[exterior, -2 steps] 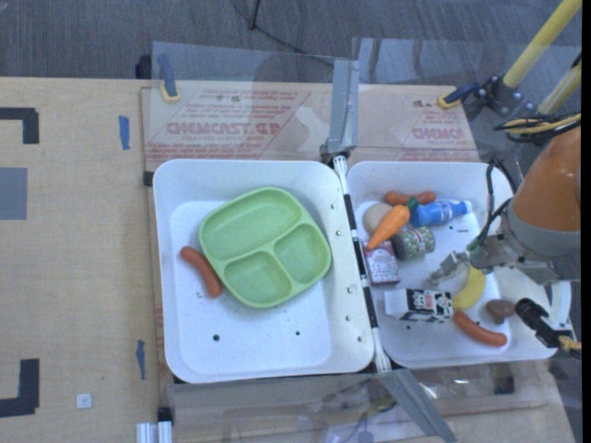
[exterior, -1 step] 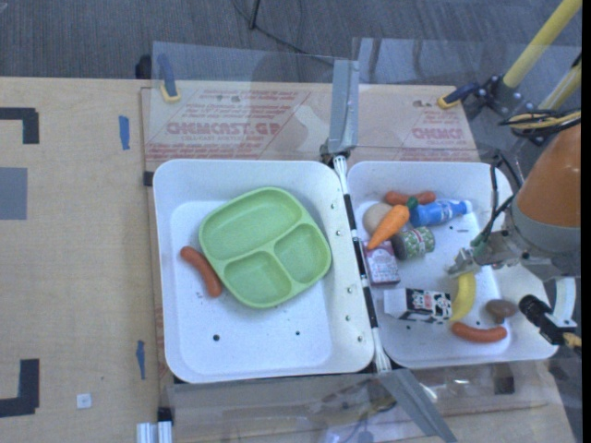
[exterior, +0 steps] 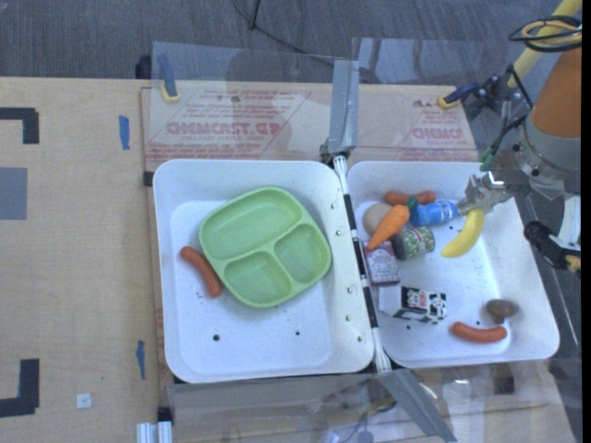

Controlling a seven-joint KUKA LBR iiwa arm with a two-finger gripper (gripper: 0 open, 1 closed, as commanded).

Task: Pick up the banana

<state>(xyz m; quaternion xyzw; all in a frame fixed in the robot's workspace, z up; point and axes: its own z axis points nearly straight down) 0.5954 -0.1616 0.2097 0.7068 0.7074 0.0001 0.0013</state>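
The yellow banana (exterior: 464,234) lies slanted in the right bin (exterior: 536,340), towards its upper right. My gripper (exterior: 485,193) hangs at the bin's far right edge, right above the banana's upper tip and touching or nearly touching it. The wrist's grey body and orange band (exterior: 561,100) rise behind it and hide how the gripper meets the banana.
Close left of the banana are a blue bottle (exterior: 434,213), a carrot (exterior: 388,226) and a small can (exterior: 414,241). A carton (exterior: 423,303), a sausage (exterior: 478,332) and a brown lump (exterior: 501,309) lie nearer the front. The left bin holds a green divided plate (exterior: 265,245) and another sausage (exterior: 200,270).
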